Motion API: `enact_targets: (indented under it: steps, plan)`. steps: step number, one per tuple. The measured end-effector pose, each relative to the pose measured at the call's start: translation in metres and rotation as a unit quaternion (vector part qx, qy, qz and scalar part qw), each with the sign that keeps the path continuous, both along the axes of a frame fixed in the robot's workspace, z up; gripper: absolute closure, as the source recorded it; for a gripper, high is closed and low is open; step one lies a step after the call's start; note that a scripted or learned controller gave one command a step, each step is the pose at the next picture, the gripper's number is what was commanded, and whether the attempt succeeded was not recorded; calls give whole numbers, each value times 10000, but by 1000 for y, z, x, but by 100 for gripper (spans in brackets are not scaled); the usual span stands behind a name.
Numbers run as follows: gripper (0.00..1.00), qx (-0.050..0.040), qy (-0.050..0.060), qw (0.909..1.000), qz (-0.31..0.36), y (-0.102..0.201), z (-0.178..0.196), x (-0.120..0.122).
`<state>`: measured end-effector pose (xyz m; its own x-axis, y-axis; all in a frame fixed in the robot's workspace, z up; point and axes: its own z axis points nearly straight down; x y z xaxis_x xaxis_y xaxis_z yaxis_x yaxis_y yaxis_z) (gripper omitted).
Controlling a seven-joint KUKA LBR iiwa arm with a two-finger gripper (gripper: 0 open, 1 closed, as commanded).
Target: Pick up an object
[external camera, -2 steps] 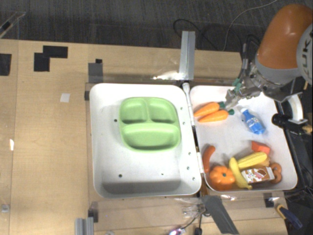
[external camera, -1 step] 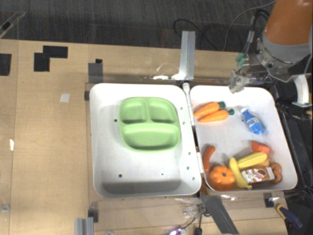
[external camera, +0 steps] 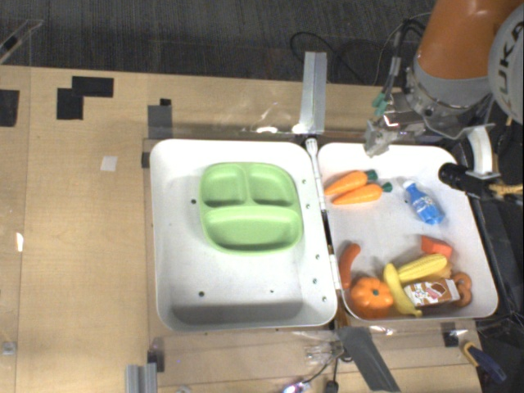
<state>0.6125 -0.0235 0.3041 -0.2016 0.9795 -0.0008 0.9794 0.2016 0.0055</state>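
The green divided plate (external camera: 250, 205) is taking up the middle of the left bin (external camera: 176, 293), leaving open floor along its near edge. In the right bin (external camera: 483, 244), two carrots (external camera: 354, 188) and a blue bottle (external camera: 423, 202) are flanking a bare patch, while the near end is crowding up with an orange (external camera: 370, 296), banana (external camera: 399, 289), corn cob (external camera: 422, 266) and carton (external camera: 432, 291).

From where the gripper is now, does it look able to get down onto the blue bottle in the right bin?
Probably yes. The gripper hangs over the right bin's far edge, and the blue bottle lies alone on bare floor, apart from the carrots, with nothing over it.
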Motion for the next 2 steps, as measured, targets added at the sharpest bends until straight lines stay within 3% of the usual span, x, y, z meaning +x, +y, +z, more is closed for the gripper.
enact_targets:
  steps: [1,2]
  plan:
    - [100,-1,9,9991,431,2,-71,-65]
    - [100,-5,2,9975,708,-31,-119,0]
